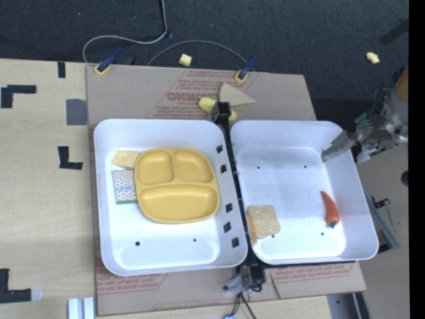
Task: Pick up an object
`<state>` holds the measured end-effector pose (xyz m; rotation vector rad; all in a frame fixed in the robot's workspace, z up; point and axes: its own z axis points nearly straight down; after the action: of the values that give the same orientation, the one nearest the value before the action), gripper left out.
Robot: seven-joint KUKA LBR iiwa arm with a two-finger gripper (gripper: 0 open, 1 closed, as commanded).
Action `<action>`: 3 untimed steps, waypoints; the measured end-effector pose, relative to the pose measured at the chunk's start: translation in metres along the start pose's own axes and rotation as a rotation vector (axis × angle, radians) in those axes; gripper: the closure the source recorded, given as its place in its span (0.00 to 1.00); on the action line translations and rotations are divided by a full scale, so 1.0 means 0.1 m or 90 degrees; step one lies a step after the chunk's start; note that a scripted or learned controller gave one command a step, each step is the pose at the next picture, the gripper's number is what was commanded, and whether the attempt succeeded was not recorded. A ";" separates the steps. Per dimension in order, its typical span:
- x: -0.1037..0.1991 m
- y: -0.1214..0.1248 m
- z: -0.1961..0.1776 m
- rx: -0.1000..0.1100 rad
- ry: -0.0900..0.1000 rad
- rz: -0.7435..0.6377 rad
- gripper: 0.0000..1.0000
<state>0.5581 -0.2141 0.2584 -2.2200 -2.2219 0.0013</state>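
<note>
- Claw (345,145) at 3 o'clock, over the right bin (292,128) rim; can't tell its state.
- Carrot (330,208) at 5 o'clock of it, near the wall: finger may clip rim.
- Bread (263,221) lies flat, likely slips.

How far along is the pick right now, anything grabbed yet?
Nothing looks picked. The gripper sits at the right bin's right rim, with no object visible between its fingers. The carrot and bread slice lie on that bin's floor; the yellow divided plate rests in the left bin. Approach, grasp and lift all remain.
</note>
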 end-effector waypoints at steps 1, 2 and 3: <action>-0.10 -0.38 0.95 0.004 0.001 0.001 0.00; 0.04 -0.16 1.75 -0.006 -0.003 -0.001 0.00; 1.04 0.22 1.71 -0.005 -0.002 -0.005 0.00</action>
<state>0.5794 -0.1104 0.0869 -2.2173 -2.2355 -0.0050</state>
